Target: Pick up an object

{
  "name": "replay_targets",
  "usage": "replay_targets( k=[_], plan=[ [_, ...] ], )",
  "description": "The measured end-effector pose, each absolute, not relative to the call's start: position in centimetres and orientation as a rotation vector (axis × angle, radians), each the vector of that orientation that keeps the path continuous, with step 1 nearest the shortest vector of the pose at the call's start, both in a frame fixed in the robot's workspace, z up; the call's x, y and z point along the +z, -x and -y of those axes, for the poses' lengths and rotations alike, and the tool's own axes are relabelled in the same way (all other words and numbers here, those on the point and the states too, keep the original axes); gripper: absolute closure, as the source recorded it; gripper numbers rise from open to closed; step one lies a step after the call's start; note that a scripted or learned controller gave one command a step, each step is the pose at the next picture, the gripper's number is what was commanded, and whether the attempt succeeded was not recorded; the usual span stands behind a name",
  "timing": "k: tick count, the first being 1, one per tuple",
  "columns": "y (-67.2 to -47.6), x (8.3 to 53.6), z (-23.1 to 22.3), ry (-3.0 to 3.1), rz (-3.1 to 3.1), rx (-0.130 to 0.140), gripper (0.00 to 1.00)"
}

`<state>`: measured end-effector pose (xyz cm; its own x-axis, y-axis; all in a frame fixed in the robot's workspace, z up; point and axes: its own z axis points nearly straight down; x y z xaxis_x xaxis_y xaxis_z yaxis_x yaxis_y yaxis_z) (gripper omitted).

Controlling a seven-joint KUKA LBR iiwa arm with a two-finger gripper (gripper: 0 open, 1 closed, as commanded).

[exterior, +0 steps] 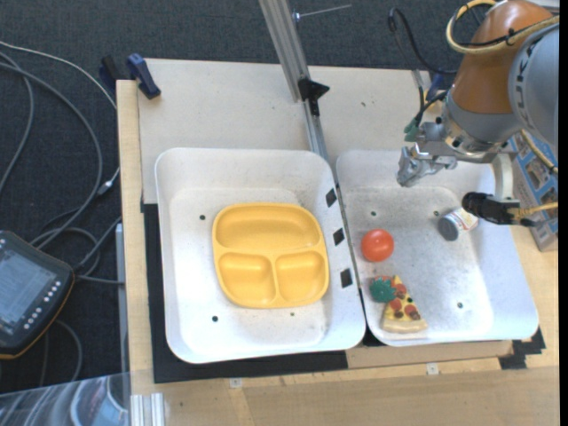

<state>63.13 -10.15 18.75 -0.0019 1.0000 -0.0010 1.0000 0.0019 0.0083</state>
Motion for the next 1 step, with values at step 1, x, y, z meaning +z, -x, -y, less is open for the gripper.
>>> replay_targets(
  k=[1],
  plan=[
    [-63.26,21.17,10.12,-2.217,-2.221,0.005,1.00]
  ],
)
